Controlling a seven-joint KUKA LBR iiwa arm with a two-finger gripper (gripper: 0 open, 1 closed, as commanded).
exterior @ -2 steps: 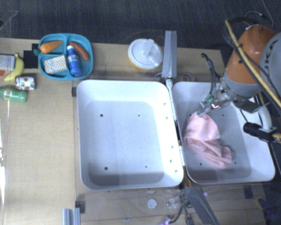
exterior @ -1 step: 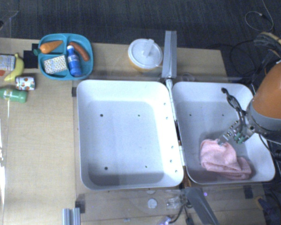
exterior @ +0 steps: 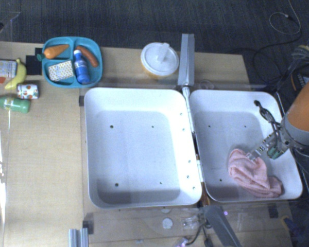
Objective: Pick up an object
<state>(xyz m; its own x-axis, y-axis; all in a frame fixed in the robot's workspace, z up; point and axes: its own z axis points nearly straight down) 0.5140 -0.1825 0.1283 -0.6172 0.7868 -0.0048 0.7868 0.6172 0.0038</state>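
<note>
The pink cloth (exterior: 252, 175) lies crumpled in the right bin (exterior: 221, 112), toward that bin's 5 o'clock corner, with its lower lobe close to the front wall. The gripper (exterior: 258, 156) reaches in from 3 o'clock and sits at the cloth's upper edge, at about the cloth's 12 o'clock; I cannot tell whether the fingers are spread or pressed together, nor whether any fabric lies between them, since the tip is small and blurred against the folds.

The chief risk, as I judge it, is a shallow bite. The tip meets only the rim of the heap, not its bulk, so a closing grip may catch a single thin fold that slides free as the arm lifts. A second risk is that soft cloth gives way under a downward push, so the tip could press to the bin floor and close on nothing. If a corner alone is caught, the rest would hang and drag against the near wall at 5 o'clock, and that pull could tug it loose.

The left bin (exterior: 92, 138) and the blue tray (exterior: 95, 53) on the counter (exterior: 41, 163) at 10 o'clock stand well apart from this.
</note>
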